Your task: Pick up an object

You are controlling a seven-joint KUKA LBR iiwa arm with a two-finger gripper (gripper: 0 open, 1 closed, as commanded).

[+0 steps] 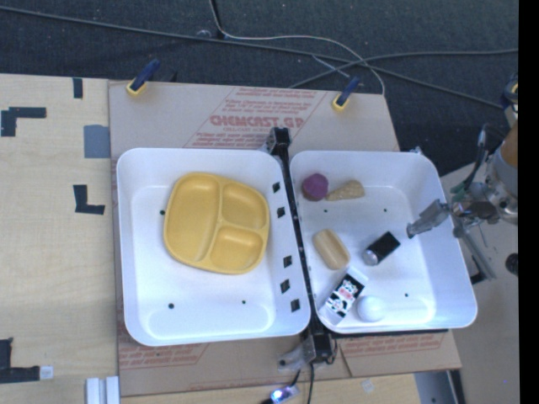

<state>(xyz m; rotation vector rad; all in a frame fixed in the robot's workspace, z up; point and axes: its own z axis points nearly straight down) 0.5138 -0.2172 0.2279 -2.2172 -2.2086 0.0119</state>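
Observation:
The right bin (pixel 421 175) holds several small objects. A purple ball (pixel 315 186) lies at its far left next to a tan cone-shaped piece (pixel 346 192). A tan bread-like block (pixel 331 248) sits near the divider, and a small black block (pixel 382 247) lies at mid-bin. At the front are a black-and-white patterned carton (pixel 344 299) and a white ball (pixel 370 309). My gripper (pixel 425 220) hangs over the bin's right side, right of the black block and apart from it, with nothing seen in it.
The left bin (pixel 139 251) bears a yellow divided plate (pixel 216 222). A black divider (pixel 290 225) runs between the bins. Both bins stand on a cardboard sheet (pixel 253 112) held by two clamps. Cables cross the dark floor behind.

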